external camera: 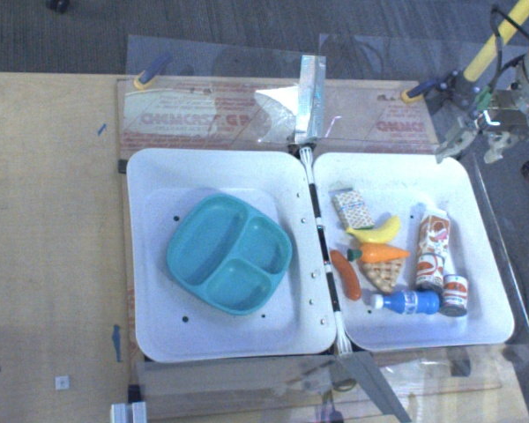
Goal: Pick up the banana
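Note:
The yellow banana [377, 231] lies in the right bin [485, 236], near its middle, curved and resting just above an orange carrot [383, 252]. A small patterned box [353, 208] sits against its upper left end. My gripper [465, 135] hangs over the bin's far right corner, well up and to the right of the banana, with nothing seen in it.
Also in the right bin are a red sausage [346, 274], a waffle slice [382, 274], a blue bottle [410, 302], a red-and-white tube [432, 249] and a small can [455, 293]. The left bin [150, 192] holds a teal divided plate [229, 254].

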`<state>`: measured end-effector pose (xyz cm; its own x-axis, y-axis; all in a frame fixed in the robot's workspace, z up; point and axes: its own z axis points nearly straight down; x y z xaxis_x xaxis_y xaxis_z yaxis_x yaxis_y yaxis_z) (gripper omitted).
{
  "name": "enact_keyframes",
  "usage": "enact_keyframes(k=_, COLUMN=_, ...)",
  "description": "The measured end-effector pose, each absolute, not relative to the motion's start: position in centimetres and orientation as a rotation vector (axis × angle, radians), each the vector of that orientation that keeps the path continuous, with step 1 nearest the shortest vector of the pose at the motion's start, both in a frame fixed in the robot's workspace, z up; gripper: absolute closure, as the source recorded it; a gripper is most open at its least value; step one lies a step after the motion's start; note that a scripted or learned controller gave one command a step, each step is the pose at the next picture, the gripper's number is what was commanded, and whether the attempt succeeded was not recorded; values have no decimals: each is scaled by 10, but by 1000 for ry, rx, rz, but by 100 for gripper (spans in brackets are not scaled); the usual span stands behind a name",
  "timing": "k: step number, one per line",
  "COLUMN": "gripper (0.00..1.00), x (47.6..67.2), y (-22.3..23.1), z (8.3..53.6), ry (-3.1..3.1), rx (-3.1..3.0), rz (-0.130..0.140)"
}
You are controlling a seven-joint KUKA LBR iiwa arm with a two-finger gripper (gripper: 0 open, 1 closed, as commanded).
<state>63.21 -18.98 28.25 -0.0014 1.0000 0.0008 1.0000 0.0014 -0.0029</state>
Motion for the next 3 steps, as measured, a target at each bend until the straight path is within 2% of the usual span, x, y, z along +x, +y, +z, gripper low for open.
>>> enact_keyframes(k=1, gripper=0, x=611, y=-178, z=109, ry=-2181, rx=-2265, rz=-1)
enact_keyframes(k=2, gripper=0, x=625, y=-101, z=88, ry=-2383, rx=-2050, rz=-6)
enact_keyframes(k=3, gripper=100, x=627, y=-102, z=99, ry=-2382, rx=-2055, rz=-12)
